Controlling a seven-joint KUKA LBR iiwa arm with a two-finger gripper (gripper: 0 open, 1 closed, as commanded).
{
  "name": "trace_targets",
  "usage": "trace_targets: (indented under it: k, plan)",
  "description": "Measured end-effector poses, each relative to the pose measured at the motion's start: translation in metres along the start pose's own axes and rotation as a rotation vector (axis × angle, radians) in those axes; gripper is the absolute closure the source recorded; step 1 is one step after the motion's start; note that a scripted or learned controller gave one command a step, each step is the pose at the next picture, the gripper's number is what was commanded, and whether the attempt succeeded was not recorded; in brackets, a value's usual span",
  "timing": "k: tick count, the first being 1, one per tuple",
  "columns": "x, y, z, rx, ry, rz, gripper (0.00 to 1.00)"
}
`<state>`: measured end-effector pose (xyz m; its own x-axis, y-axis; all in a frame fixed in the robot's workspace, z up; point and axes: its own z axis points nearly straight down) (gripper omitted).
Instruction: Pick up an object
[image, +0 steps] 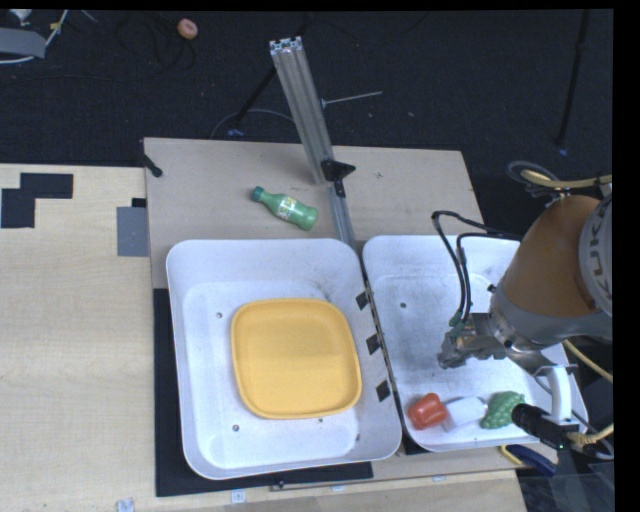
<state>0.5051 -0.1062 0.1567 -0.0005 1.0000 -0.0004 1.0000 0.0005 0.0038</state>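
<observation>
In the right bin (420, 280) a small red-orange object (428, 410) lies near the front edge, with a green toy (500, 410) to its right. My gripper (458, 350) hangs low over the bin's middle, a little above and to the right of the red object. The wrist and cables hide its fingertips. A square yellow plate (296, 357) lies flat in the left bin (200, 300).
A green bottle (285, 208) lies on its side on the bench behind the left bin. A slanted metal rail (308, 100) rises behind the bins. The arm's orange-banded body (550, 275) covers the right bin's right side.
</observation>
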Motion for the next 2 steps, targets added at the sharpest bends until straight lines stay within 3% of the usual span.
trace_targets:
  k: [1,2]
  plan:
    - [0.002,-0.001,-0.058,-0.001,0.0,0.001,1.0]
    - [0.001,0.0,-0.092,0.001,0.0,0.001,1.0]
